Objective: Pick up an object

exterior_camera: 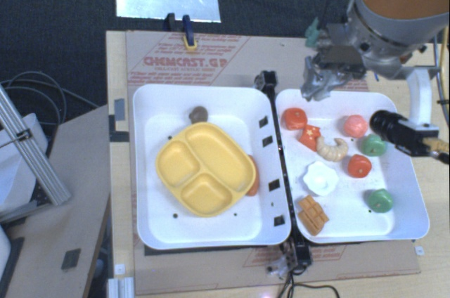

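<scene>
Gripper metal, hovers over back-left corner of right bin; finger state can't tell, nothing seen held. Right bin holds glossy plastic toy food: red tomato just below gripper, orange-red wedge, curved beige croissant, pink ball, green pieces, white cup shape, ridged brown waffle. Left bin has smooth yellow three-compartment tray, brown lump behind it.

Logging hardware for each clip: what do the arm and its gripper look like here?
The arm is a thick round grey body with a broad orange band above the wrist. Dark cables run along its left side beside a small teal part. The gripper is a compact piece of grey metal below a blocky wrist mount.
</scene>
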Action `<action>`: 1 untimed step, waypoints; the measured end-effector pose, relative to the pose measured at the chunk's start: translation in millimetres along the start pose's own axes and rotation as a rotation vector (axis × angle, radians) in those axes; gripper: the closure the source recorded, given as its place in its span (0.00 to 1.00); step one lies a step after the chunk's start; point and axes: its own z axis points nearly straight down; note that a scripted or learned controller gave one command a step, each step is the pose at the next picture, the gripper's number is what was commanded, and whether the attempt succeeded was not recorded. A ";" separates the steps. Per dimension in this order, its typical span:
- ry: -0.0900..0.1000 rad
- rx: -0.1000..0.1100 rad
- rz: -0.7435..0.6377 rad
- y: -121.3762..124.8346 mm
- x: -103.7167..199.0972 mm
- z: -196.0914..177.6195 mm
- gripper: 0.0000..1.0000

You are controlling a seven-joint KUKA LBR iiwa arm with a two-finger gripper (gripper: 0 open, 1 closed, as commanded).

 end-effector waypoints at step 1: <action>-0.002 -0.002 0.011 -14.7 -77.4 -58.3 1.00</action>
